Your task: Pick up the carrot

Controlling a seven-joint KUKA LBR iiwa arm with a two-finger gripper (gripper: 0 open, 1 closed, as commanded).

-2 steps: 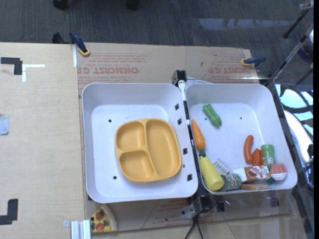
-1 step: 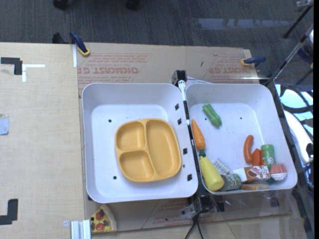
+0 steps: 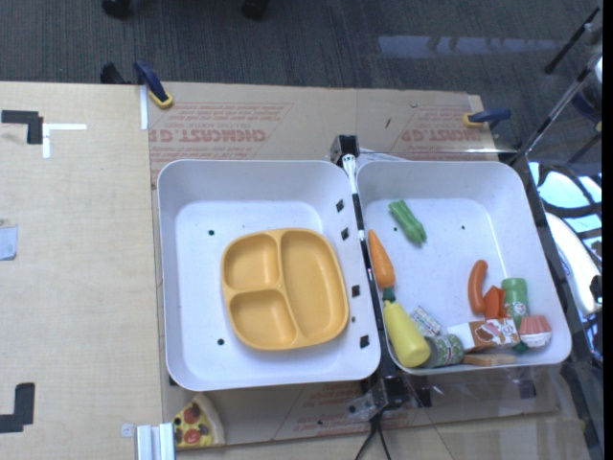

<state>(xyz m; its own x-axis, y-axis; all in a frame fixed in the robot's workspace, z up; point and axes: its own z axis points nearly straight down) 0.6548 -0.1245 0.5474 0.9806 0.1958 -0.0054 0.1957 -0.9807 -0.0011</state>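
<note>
- Carrot point(image 3: 380, 260) is lying beside the yellow divided plate point(image 3: 284, 287), across the bin wall.
- We are seeing no fingers, so cannot tell their state.

The carrot point(image 3: 380, 260) is a small orange toy with a smooth, tapered body; its narrow tip points toward the far side of the counter, and its thicker end, capped by a dark green stub, points toward the near side; it lies flat on the floor of the right-hand white bin point(image 3: 450, 185), tight against that bin's left wall, running almost parallel to the wall; its green end touches or nearly touches a yellow toy point(image 3: 403, 338) lying just nearer.
</note>
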